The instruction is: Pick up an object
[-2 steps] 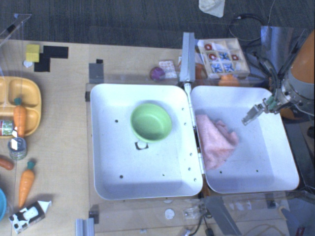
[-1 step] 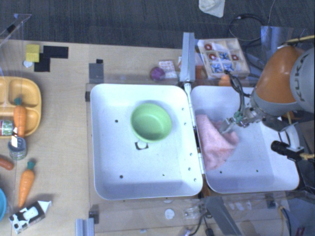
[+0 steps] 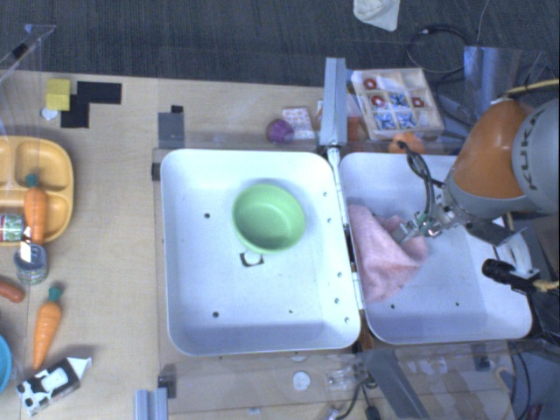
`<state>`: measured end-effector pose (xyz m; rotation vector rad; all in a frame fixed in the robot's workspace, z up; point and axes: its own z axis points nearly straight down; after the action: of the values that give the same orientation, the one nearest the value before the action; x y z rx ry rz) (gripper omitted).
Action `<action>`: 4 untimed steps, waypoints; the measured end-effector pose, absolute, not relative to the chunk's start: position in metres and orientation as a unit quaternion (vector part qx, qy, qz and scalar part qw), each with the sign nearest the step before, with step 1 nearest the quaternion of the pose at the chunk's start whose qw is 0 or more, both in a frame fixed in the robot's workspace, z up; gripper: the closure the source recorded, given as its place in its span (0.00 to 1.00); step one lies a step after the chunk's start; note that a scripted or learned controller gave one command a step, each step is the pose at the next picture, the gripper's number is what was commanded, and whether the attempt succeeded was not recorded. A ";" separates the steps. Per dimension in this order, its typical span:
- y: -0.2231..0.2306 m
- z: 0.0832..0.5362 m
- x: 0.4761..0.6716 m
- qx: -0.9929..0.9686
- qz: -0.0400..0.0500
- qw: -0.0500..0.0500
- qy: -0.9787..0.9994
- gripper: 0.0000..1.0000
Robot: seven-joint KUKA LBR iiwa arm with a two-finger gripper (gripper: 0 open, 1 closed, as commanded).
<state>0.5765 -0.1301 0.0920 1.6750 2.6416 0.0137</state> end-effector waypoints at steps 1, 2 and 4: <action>-0.128 0.105 0.580 0.534 0.007 0.011 0.845 1.00; -0.128 0.105 0.580 0.535 0.007 0.011 0.845 0.00; -0.176 0.093 0.574 0.610 0.005 0.009 0.792 0.00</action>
<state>0.5741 -0.1757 0.0926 1.9064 2.4742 0.0153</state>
